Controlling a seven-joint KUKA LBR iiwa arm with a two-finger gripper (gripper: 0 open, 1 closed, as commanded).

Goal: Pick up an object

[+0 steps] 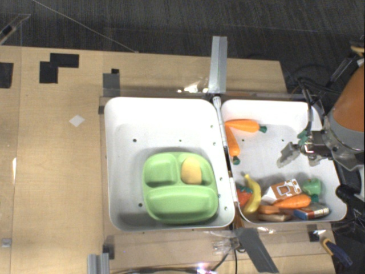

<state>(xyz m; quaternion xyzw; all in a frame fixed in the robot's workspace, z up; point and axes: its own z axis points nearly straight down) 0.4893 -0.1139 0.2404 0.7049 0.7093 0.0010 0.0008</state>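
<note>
We see the arm [348,110] cut off at the right edge, so only its orange band and grey wrist show. The gripper [290,154] hangs over the bare middle of the right bin [268,114], its grey fingers spread a little with nothing between them.

The heap along that bin's near wall is hard to sort out: a yellow banana [252,192] curves upright at its left, a red piece partly hidden behind it, then a small printed card [285,188], an orange carrot [292,201], a green piece [312,186] and a thin tube-like thing [312,213] whose kind we cannot tell.

The bench [51,176] is pale wood with black marks at its far left; dark carpet [142,10] lies beyond it. The left bin [131,130] carries a green divided plate [179,187] with a yellow fruit [192,170] in its upper right compartment.

Two more carrots lie near the right bin's far left corner. One carrot [244,125] has its long axis across the bin, green end toward the arm. The other [232,146] lies along the dividing wall, green end toward the near side.
</note>
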